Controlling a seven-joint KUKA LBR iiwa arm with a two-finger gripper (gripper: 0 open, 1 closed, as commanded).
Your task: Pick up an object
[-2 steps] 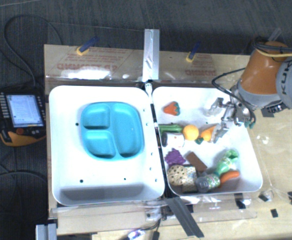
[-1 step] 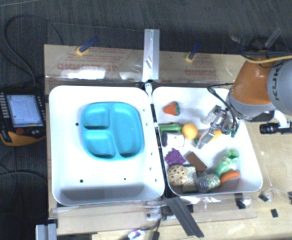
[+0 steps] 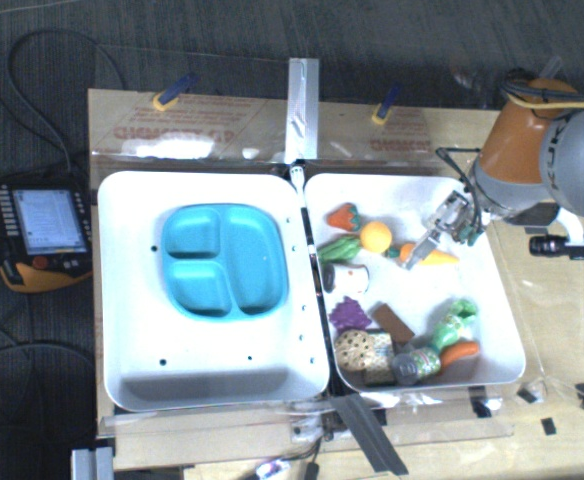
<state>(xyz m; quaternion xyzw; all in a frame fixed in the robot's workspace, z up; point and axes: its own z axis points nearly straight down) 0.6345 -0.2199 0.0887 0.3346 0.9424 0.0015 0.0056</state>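
Note:
My gripper (image 3: 434,236) hangs over the upper right part of the right bin (image 3: 507,313), reaching in from the right under the orange wrist band. Its tip is right over a yellow and orange toy piece (image 3: 434,259), and I cannot make out whether it touches it. To its left lie a yellow-orange ball (image 3: 375,236), a red fruit with green leaves (image 3: 343,216) and a green vegetable (image 3: 338,250).
The right bin also holds a white item (image 3: 353,280), purple grapes (image 3: 349,314), a brown bar (image 3: 392,321), a cookie (image 3: 351,348), a grey can (image 3: 412,366), a green bottle (image 3: 453,323) and an orange carrot (image 3: 461,350). A blue divided plate (image 3: 223,259) lies in the left bin (image 3: 132,358).

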